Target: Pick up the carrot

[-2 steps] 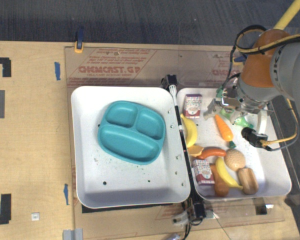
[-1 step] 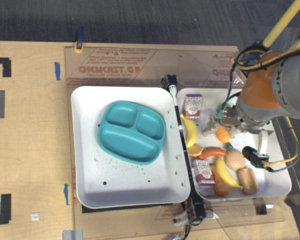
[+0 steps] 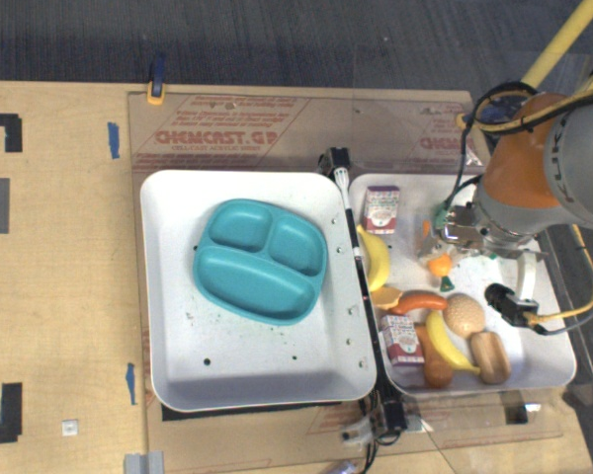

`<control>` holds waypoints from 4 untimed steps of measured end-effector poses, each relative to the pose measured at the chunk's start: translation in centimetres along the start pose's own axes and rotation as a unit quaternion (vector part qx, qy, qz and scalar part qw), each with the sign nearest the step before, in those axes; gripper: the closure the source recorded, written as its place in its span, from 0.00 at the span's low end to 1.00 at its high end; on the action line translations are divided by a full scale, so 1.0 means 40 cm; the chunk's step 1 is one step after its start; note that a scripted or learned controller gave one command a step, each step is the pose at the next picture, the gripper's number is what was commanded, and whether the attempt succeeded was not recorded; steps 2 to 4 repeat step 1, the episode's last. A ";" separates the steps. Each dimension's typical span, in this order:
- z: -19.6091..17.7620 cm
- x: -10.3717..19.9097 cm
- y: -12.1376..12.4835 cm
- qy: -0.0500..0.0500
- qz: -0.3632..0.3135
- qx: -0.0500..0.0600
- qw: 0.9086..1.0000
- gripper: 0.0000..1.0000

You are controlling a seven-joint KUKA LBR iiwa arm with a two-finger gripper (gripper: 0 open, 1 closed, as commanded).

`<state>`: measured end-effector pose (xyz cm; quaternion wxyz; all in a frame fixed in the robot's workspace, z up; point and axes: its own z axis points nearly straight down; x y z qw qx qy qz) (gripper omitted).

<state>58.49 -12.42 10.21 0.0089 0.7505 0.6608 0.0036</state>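
At frame right: your gripper (image 3: 453,248) hovers over the carrot (image 3: 439,262), poised to grab.
Grip: you cannot tell.

Flat brown cardboard sheet (image 3: 277,131) covering the table is looking matt and papery, red print showing on it. Two shallow white plastic bins: left bin (image 3: 168,294) smooth with a soft sheen, dark specks dotting its floor; right bin (image 3: 553,358) showing the same finish. Teal three-compartment plastic plate (image 3: 262,260) is reading smooth and semi-glossy. Yellow plastic banana (image 3: 376,260) and the orange plastic carrot (image 3: 420,302) are catching light, glossy. Small purple-and-white printed carton (image 3: 382,208) is looking like coated paper. Round beige bread roll toy (image 3: 465,314) is appearing matt. Orange band of the arm (image 3: 519,171) is shining as smooth painted casing; the tool (image 3: 465,230) is glinting metallic.
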 end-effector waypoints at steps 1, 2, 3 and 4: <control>-0.220 0.199 -0.008 0.006 -0.024 0.004 1.000 1.00; -0.220 0.199 -0.008 0.006 -0.024 0.004 1.000 1.00; -0.220 0.199 -0.008 0.006 -0.024 0.004 1.000 1.00; -0.220 0.199 -0.008 0.006 -0.024 0.004 1.000 1.00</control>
